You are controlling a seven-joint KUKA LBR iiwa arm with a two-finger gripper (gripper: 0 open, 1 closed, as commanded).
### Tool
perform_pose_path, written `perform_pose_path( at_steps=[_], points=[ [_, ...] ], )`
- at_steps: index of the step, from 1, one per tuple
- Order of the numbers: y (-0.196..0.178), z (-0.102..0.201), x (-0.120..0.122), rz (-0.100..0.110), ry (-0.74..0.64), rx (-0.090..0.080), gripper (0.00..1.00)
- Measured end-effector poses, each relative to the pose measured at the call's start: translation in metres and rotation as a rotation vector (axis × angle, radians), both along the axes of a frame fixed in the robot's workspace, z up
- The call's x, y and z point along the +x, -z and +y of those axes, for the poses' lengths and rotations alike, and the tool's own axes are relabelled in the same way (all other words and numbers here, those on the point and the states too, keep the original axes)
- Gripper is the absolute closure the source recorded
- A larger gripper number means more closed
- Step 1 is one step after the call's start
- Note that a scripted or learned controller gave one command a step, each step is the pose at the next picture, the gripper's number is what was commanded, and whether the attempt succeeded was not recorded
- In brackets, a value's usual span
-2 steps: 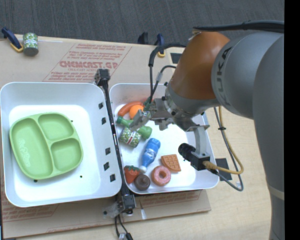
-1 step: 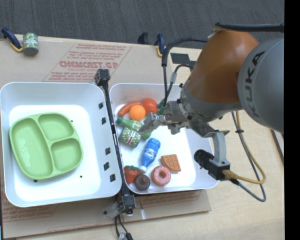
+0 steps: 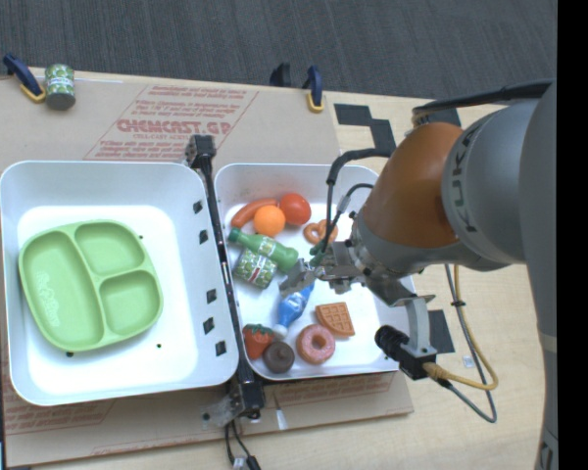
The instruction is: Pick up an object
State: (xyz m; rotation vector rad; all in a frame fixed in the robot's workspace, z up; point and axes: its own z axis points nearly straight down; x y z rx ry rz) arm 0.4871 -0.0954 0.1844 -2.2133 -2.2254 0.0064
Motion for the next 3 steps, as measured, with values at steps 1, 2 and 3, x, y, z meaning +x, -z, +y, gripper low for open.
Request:
perform_pose_path(
  at_steps=[1,2,3],
  points=[
    [0.093,-0.003,0.053,-0.001,-0.002,0.000,0.00],
    [0.083,-0.003,0.053,0.000,-0.007,0.000,1.00],
    [-0.016,-0.021,-0.010,-0.004,0.001,0.001,1.00]
  ],
)
